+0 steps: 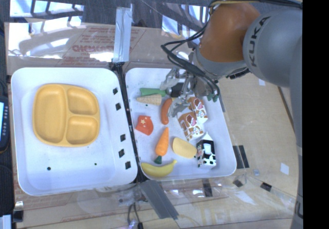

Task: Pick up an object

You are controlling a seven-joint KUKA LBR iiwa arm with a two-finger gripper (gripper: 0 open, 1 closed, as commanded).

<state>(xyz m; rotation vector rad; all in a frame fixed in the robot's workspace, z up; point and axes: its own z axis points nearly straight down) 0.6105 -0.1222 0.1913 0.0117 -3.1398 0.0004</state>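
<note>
My gripper (176, 94) hangs over the upper middle of the right bin (222, 122), just above the toy food. Right under it lie a red-brown sausage (165, 111), a corn cob (148, 100) and a green piece (152, 91). Lower in the bin are a red strawberry (144, 125), an orange carrot (162, 141), a yellow wedge (183, 147), a banana (158, 168), a brown-and-white patterned carton (192, 120) and a black-and-white carton (207, 153). Nothing shows clearly between the fingers.
The left bin (25, 166) holds a yellow divided plate (66, 115). A taped divider (122, 115) separates the two bins. Cables trail from the wrist above the right bin. Cardboard lies behind the bins.
</note>
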